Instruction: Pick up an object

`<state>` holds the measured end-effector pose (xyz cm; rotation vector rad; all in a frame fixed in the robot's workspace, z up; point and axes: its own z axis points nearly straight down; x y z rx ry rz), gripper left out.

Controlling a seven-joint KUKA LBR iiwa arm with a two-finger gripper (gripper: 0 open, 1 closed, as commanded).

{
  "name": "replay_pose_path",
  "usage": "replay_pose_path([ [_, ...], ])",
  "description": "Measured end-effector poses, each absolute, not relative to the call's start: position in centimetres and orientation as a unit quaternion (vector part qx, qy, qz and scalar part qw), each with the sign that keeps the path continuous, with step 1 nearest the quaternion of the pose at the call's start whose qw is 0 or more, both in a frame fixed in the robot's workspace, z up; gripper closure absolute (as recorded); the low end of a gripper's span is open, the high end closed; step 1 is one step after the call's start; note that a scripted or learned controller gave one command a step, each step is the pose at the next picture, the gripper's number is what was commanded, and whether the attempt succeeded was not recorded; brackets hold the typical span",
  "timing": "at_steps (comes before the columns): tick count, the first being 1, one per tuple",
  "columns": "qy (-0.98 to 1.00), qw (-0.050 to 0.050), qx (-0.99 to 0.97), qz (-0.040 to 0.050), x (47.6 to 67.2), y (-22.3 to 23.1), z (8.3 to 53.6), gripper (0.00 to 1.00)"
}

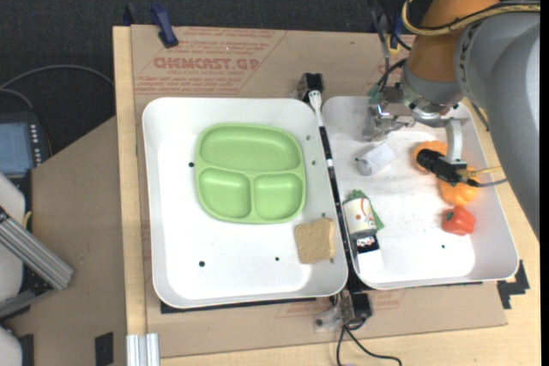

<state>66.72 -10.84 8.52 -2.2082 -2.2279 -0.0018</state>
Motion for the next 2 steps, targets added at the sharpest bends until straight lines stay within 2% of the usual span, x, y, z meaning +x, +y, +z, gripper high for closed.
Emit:
replay_pose_path([
  [1,-0.709,-0.008,-0.705,-0.0070,67.0,-6.3,26.8,1.00],
  [2,-0.702,-0.003,-0.712,0.0033,66.3,-23.6,22.1,1.00],
])
